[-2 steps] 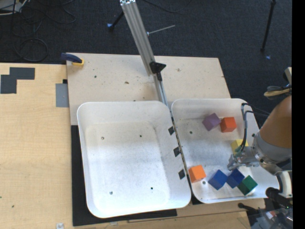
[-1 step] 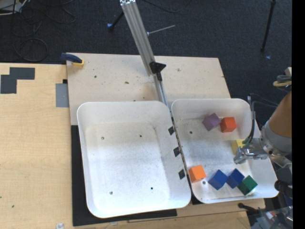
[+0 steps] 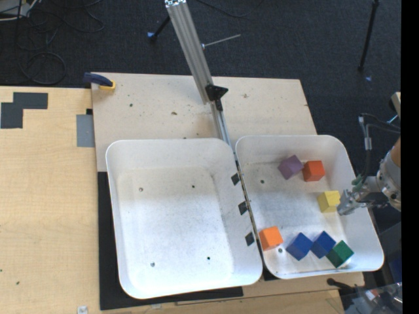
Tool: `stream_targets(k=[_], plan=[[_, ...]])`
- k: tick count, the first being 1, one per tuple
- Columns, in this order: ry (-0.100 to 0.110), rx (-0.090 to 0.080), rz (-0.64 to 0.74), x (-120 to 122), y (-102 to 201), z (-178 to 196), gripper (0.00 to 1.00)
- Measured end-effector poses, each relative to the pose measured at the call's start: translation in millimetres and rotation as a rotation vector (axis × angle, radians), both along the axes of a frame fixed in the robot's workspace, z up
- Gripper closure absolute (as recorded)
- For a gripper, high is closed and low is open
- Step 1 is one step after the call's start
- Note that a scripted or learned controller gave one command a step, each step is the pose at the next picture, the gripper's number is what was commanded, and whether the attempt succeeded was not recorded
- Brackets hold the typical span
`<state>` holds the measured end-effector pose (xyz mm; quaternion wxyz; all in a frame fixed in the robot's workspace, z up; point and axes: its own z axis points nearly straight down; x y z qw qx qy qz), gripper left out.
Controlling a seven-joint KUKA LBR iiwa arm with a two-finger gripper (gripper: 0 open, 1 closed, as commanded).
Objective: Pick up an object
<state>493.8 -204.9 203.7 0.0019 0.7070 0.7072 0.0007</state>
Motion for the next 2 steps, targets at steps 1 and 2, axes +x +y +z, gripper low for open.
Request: stream_targets(k=[1,2], plan=[[0.002,0.001,0.000,1,-1,34,1.00],[0.007,0.005,0.004,6,54,23,1.00]])
